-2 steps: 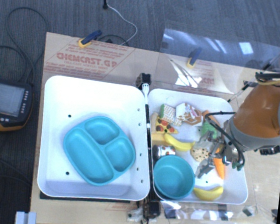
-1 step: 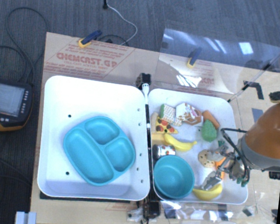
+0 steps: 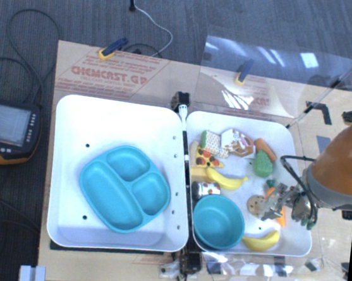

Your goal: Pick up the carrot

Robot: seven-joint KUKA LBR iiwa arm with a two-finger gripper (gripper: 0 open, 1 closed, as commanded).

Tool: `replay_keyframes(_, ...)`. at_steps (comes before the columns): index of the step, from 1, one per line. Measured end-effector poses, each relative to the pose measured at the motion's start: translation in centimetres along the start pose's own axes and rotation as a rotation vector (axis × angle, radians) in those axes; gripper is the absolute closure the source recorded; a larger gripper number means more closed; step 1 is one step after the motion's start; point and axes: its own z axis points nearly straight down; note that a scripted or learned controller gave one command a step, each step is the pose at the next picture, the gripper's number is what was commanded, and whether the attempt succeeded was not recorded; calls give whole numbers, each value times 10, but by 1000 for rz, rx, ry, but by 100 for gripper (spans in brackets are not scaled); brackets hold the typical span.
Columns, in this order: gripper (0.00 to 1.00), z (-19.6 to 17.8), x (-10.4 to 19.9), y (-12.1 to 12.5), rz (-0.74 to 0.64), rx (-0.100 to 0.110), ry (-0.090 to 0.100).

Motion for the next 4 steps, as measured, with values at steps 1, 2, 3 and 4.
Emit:
replay_keyframes(1,100,12,26,46,-184,4,15)
replay_keyframes(2,100,11,26,58,-768,-2,4)
replay_keyframes(3,100,14,-6,9,-1045,-20,18)
replay_keyframes(4,100,4,-8,11,-1044,-20,13)
